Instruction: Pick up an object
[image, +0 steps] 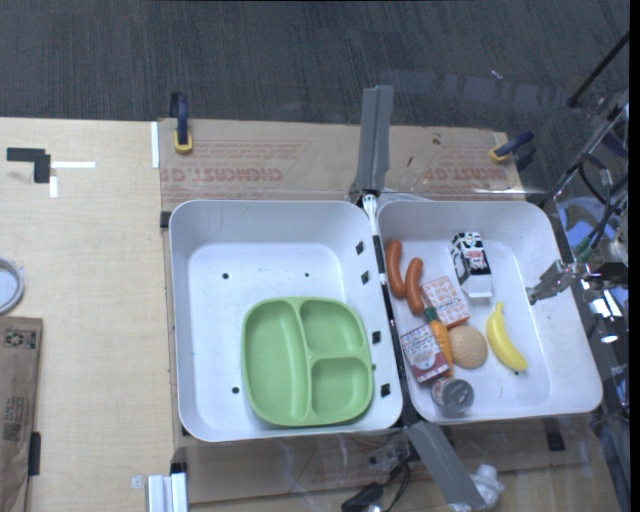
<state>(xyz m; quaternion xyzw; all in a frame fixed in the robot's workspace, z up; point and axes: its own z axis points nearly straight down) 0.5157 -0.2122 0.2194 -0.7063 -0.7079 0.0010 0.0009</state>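
Note:
The right bin (545, 385) holds several toy foods. Two orange sausages (396, 266) lie by its left wall. A black-and-white milk carton (469, 257) stands near the middle, with a yellow banana (505, 341) below it to the right. Beside the banana sit a round brown bun (467, 347), two red-and-white cartons (444, 301) (424, 353), a small carrot (440, 331) and a grey can (455, 395). My gripper (549, 287) reaches in over the bin's right rim. It hangs to the right of the banana and milk carton, apart from both, with nothing seen in it.
The left bin (200, 260) holds a green divided plate (307, 361). A grey divider post (374, 140) stands between the bins at the back. Clamps (180, 135) (510, 150) hold the cardboard behind. Metal framework and cables crowd the right edge (600, 250).

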